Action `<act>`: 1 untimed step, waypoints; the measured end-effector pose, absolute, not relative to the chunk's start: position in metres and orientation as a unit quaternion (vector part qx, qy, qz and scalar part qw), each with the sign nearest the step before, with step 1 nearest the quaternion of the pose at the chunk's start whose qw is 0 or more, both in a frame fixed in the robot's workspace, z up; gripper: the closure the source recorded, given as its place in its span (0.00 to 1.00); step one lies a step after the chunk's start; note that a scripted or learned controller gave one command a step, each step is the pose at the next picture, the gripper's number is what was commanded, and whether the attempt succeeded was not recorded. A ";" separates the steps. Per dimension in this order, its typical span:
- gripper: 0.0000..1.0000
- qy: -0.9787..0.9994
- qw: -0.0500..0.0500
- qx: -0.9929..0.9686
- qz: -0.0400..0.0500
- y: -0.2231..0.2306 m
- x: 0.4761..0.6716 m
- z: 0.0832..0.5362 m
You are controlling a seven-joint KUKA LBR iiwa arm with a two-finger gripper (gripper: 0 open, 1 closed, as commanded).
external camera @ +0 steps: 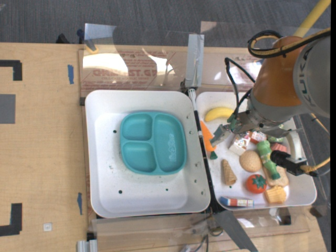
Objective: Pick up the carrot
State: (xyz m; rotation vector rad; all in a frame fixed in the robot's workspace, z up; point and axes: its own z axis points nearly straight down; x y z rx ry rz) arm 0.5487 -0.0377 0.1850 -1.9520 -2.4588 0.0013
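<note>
The carrot [206, 136] is orange with a green tip and lies along the left wall of the right bin [307, 193], just below a banana [219, 113]. My gripper [222, 132] hangs low over the right bin, immediately right of the carrot's upper half and close to it. Nothing is visibly held in it. The arm's orange band and grey wrist cover the bin's upper right part.
Right of the carrot lie a small red-and-white box [244, 142], a cone [228, 171], a round bun [251, 161], a tomato [255, 184], a green vegetable [267, 156], a cheese wedge [276, 195] and a tube [239, 201]. The left bin [100, 156] holds a teal divided plate [153, 142].
</note>
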 end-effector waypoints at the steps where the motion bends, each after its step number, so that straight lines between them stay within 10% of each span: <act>1: 0.00 -0.765 -0.001 -0.645 0.000 -0.034 0.569 0.184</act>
